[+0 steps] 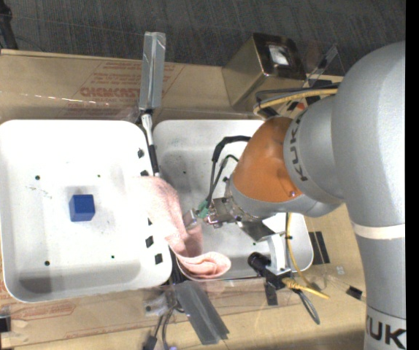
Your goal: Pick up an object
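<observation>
From my remote seat, the pink cloth (177,224) lies nearest, draped over the right bin's (173,141) left wall and bunched at that bin's near-left corner. The gripper (208,216) sits low just beside it, by the cloth's right edge; whether its fingers are apart or together I cannot tell, since the wrist hides them. I judge this the reach-and-grasp step; next I need a firm pinch, then a lift. Farther off, a blue cube (82,207) rests mid-floor in the left bin (20,133).

Robotics lab: industrial arm (319,159), white bins (20,195), cardboard-lined bench (63,82), loose cables.
</observation>
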Robot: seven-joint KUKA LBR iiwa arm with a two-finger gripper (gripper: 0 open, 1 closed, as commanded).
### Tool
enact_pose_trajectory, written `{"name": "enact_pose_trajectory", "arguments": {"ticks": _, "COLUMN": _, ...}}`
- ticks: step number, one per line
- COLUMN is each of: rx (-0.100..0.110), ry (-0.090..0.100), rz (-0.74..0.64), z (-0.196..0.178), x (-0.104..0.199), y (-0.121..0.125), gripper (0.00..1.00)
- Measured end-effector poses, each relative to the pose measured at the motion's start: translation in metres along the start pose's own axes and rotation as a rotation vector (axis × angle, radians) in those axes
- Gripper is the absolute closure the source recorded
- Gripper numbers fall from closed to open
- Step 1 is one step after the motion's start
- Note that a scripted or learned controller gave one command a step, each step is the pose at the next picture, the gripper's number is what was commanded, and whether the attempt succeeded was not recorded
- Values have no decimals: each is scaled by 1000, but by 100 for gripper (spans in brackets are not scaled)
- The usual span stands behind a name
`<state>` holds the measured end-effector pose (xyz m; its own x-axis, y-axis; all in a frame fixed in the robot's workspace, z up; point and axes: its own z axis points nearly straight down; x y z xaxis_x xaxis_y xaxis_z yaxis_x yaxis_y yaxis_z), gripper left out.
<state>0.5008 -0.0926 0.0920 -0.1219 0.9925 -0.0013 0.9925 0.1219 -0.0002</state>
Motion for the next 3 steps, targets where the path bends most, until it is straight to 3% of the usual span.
{"name": "enact_pose_trajectory", "arguments": {"ticks": 1, "rx": 0, "ry": 0, "rz": 0, "z": 0, "x": 0, "y": 0, "gripper": 0}}
{"name": "enact_pose_trajectory", "arguments": {"ticks": 2, "rx": 0, "ry": 1, "rz": -18, "z": -100, "x": -2, "y": 42, "gripper": 0}}
{"name": "enact_pose_trajectory", "arguments": {"ticks": 3, "rx": 3, "ry": 3, "rz": -58, "z": 1, "x": -21, "y": 38, "gripper": 0}}
